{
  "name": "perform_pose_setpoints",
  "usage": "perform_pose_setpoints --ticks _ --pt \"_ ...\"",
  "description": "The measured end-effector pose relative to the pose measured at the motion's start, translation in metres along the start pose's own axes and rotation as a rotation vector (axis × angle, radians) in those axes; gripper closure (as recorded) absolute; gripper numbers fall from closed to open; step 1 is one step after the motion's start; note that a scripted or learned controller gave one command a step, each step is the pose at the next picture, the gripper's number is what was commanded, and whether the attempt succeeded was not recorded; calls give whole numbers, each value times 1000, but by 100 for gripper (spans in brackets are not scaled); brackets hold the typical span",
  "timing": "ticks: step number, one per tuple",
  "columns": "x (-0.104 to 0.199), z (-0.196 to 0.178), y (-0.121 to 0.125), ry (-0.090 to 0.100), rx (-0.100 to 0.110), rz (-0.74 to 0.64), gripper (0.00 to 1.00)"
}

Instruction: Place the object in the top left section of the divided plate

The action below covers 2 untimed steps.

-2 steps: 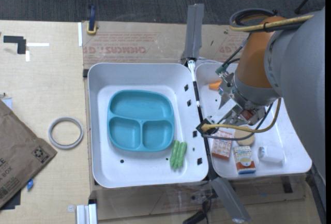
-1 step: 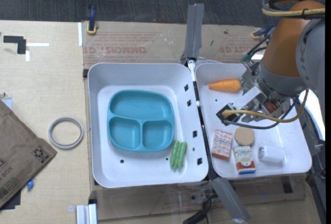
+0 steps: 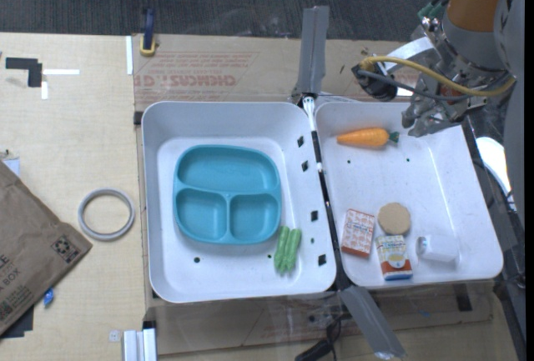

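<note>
The left bin [image 3: 158,209] holds the blue divided plate [image 3: 227,193], its sections bare; the right bin [image 3: 467,184] keeps the carrot [image 3: 365,137], the likeliest object, at its far edge. The gripper [image 3: 423,119] hangs just beside the carrot, poised for a grasp; whether it grips anything I cannot tell.

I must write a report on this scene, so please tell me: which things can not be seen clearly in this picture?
- Gripper: camera view; cables and wrist parts cover it, so its state cannot be told.
- Brown box: cut off by the left edge.
- Small carton and red packet: print too small to read.
</note>
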<state>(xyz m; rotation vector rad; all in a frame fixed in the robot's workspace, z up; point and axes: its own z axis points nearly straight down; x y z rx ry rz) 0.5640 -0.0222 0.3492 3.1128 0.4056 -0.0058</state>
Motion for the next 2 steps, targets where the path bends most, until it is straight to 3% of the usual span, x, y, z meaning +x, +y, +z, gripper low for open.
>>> perform_pose_setpoints --ticks 1,2 --pt "59 20 -5 0 1 62 100" --pt "90 100 -13 -1 1 53 100"
